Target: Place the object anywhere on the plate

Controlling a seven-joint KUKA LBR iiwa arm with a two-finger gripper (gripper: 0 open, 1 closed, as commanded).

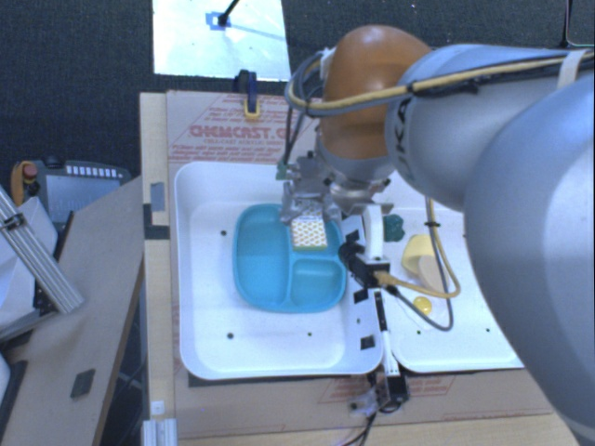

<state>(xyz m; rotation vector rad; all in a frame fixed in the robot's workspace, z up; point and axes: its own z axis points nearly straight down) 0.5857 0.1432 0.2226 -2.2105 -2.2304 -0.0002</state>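
a glossy blue plate (pixel 279 272), rounded and split into compartments, lies in the left white bin (pixel 209 342). a pale, grid-textured block (pixel 309 234) sits at its upper right rim, under the metal end effector (pixel 305 204); whether it grasps, i cannot tell. a yellow wedge (pixel 420 256) rests in the right bin.

Blue plate (pixel 279 272) with divided compartments, flat in the left bin, nearer its right side. Small pale object (pixel 309 234) with a checked yellow-white pattern, at the plate's upper right compartment, just under the gripper.
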